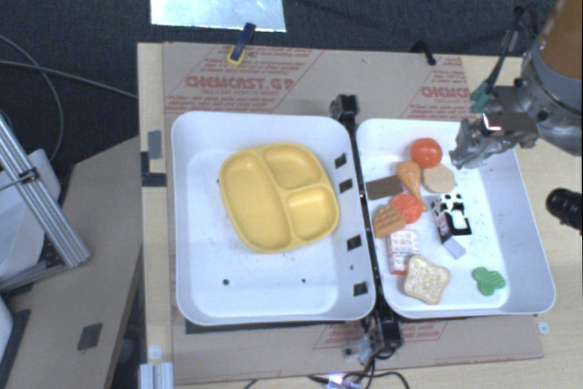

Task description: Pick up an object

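A yellow tray (278, 197) lies in the left bin (196, 287), while the right bin (528, 250) holds a tomato (425, 150), toast (425, 279) and a green toy (488, 281), with the gripper (474, 146) hovering over its upper right corner, holding nothing I can make out
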Tool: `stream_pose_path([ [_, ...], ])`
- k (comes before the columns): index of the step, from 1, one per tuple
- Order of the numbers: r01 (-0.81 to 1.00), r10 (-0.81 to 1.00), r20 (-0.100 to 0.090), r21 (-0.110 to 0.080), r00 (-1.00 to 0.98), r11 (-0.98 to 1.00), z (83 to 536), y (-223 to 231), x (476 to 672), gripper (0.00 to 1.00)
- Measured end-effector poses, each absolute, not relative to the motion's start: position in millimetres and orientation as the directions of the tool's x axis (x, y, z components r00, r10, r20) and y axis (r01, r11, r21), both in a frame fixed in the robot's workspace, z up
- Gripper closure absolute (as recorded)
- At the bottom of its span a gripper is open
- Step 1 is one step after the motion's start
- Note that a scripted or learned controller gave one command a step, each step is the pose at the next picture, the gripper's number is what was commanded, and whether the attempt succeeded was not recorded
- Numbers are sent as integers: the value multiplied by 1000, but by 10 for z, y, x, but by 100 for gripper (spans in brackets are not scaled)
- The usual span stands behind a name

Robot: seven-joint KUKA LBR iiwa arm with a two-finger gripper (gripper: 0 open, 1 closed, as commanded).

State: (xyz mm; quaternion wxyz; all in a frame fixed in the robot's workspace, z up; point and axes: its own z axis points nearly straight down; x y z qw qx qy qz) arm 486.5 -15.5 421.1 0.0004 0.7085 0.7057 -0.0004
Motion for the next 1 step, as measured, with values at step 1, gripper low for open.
stream_pose_path([
  [1,1000,1000,1,7,-8,8,4633,276,4870,100],
])
